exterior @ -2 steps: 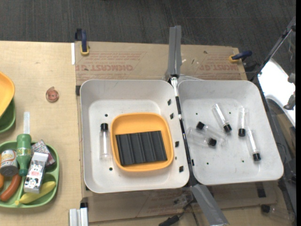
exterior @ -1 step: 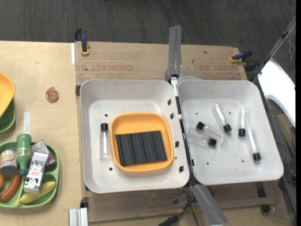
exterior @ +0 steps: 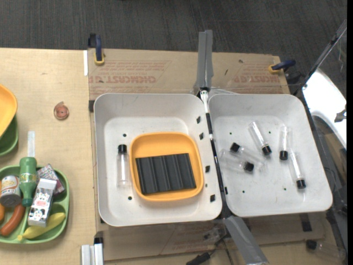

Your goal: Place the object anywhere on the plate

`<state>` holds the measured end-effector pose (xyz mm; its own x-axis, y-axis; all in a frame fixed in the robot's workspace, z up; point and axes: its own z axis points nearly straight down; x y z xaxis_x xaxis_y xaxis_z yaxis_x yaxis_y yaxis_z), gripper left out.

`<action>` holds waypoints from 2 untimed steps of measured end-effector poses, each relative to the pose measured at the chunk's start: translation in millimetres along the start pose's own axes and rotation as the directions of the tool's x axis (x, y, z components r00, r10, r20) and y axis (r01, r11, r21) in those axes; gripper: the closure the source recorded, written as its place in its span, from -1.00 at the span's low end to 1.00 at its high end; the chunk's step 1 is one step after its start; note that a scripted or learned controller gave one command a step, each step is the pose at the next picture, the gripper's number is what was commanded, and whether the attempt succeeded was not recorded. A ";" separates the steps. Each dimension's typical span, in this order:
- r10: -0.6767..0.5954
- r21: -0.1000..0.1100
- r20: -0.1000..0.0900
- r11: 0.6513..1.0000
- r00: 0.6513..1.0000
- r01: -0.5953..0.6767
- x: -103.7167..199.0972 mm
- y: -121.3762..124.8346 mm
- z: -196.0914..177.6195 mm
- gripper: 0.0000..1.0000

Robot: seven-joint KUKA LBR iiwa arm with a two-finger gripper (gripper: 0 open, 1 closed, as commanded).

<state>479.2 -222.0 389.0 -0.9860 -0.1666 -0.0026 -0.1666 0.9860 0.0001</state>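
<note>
Camera view — orange plate (exterior: 165, 143) beside capped tube (exterior: 122, 163), left bin (exterior: 105, 115).

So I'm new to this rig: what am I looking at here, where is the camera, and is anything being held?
One fixed camera looks down at a slant on a bench with two shallow white bins. The left bin holds an orange plate with a dark ribbed slab on it, and one clear vial lying beside the plate. The right bin holds several more black-capped vials, scattered. Toy food sits on a green tray at far left. Nothing here is seen held.
</note>
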 end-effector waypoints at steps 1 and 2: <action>-0.405 -0.002 0.000 0.914 0.914 0.405 -11.0 -1.5 48.2 -1.00; -0.697 -0.002 0.001 0.717 0.717 0.697 -17.3 -2.2 55.7 -1.00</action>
<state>496.8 -221.3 333.4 -0.5908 -0.8068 -0.0033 -0.8069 0.5908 0.0002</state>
